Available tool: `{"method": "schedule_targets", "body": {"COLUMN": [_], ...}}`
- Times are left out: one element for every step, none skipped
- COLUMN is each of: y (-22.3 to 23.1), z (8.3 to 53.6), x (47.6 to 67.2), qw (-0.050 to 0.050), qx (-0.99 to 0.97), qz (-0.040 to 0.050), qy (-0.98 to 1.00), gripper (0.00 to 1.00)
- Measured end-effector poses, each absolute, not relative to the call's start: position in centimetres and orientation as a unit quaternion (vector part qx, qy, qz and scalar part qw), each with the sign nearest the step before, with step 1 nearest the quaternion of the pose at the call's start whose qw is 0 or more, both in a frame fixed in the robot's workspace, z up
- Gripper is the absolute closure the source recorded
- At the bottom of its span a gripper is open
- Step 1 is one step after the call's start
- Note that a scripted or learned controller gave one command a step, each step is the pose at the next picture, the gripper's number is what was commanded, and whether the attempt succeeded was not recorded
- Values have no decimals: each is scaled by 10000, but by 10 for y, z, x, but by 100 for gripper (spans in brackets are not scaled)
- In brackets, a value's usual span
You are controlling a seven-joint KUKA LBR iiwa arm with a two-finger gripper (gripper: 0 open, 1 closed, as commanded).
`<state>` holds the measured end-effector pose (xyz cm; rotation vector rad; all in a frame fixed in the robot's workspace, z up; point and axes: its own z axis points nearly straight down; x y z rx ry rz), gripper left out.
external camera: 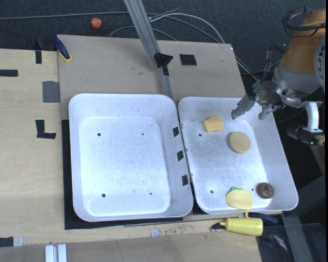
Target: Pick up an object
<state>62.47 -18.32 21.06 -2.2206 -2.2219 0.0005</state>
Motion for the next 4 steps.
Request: {"method": "schedule_targets", "body": {"y": [-183,-142,-61,21], "z": [220,236,270,352], "x": [625,575,542,514], "qw": [3,6,-2,-14], "qx": [-7066,-7065,-7046,-7050], "qz": [1,1,-14,-26], "qy": [-7076,-7077,-7096,-7092], "gripper": [100,100,100,100]}}
